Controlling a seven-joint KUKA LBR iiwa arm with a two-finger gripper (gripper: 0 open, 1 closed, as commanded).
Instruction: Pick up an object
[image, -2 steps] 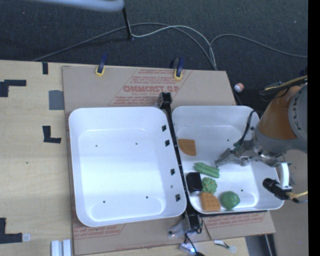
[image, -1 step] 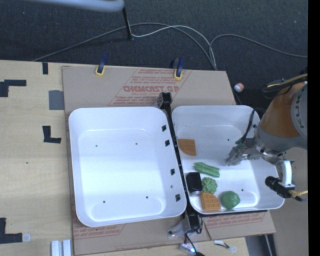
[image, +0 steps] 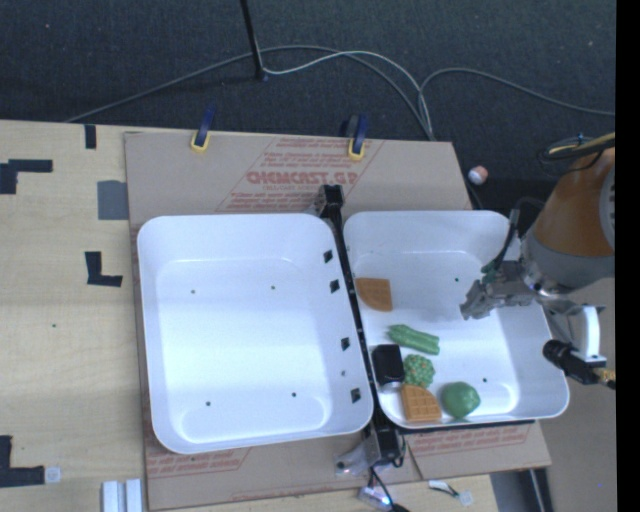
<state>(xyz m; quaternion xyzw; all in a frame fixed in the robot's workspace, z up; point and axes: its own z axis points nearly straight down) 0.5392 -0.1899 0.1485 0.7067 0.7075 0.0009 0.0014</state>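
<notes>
The right bin holds several small objects. A tan square piece lies near the divider. A green pod-shaped piece sits mid-bin. Below it are a black block, a bumpy green piece, an orange waffle-like square and a round green ball. My gripper hangs over the right side of this bin, above bare floor, right of the green pod and apart from every object. Nothing shows between its fingers.
The left bin stands beside the right one, with a black clip strip along the shared wall. Both rest on cardboard on the wooden bench. Cables cross the dark floor behind. The arm's orange band sits at the right edge.
</notes>
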